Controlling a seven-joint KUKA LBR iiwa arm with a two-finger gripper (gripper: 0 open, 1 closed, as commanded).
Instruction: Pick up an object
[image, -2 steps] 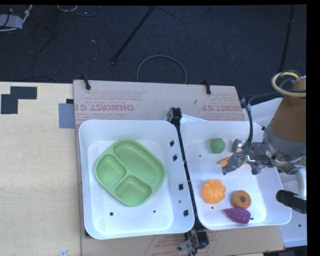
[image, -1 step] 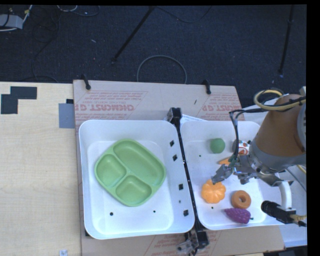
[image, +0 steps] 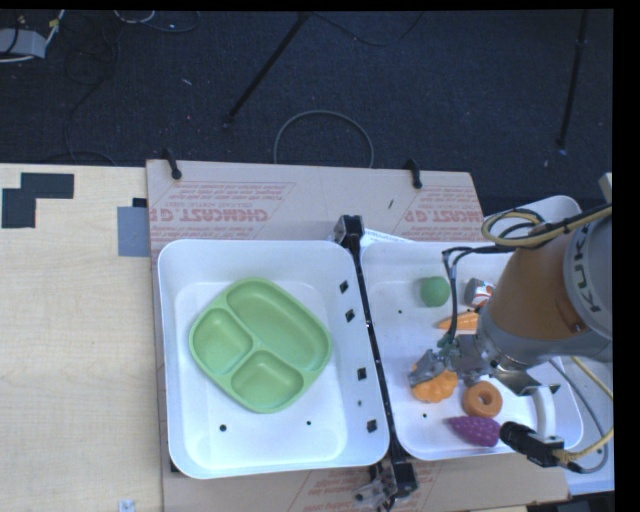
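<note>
Beside the hand: orange lump, doughnut.

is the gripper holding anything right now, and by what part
Cannot be told. The gripper sits low in the right bin, right at the orange object, but whether anything is between its fingers is unclear.

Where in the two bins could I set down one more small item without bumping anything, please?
Left bin: bare floor borders the green divided plate, widest along the near wall. Right bin: a bare strip lies between the divider and the green ball. Its near right is crowded: gripper, orange piece, donut, purple piece.
</note>
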